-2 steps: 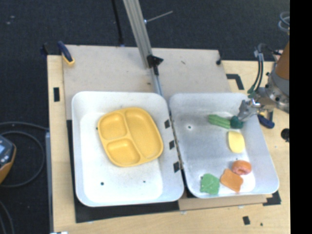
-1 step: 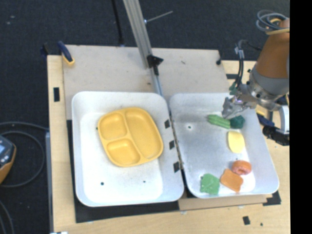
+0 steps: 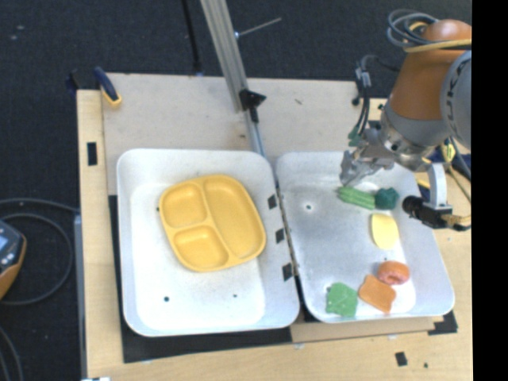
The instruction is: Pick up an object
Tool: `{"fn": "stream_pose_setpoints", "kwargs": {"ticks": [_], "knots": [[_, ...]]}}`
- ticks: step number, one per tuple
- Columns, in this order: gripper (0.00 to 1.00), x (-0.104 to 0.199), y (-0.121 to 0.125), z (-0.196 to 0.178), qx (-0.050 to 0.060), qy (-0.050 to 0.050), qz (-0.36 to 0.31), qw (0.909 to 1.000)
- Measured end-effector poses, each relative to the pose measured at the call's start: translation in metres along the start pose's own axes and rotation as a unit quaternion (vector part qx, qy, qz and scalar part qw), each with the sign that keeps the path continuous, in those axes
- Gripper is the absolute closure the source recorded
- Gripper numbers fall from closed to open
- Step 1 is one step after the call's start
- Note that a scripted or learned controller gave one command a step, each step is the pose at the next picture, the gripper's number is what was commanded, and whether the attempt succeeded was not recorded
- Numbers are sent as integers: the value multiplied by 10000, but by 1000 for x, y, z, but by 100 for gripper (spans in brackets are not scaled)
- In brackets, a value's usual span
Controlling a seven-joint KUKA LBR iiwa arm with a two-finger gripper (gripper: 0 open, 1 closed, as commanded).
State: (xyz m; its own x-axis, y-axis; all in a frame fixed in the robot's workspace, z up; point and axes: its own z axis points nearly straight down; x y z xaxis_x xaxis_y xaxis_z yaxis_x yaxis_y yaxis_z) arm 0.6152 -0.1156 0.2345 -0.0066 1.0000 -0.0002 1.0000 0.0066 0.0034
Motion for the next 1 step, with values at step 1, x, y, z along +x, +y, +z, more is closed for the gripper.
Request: {"fn": "stream_pose_setpoints", "kwargs": {"ticks": [1], "knots": [[100, 49, 15, 8, 0, 0, -1, 10000]]}}
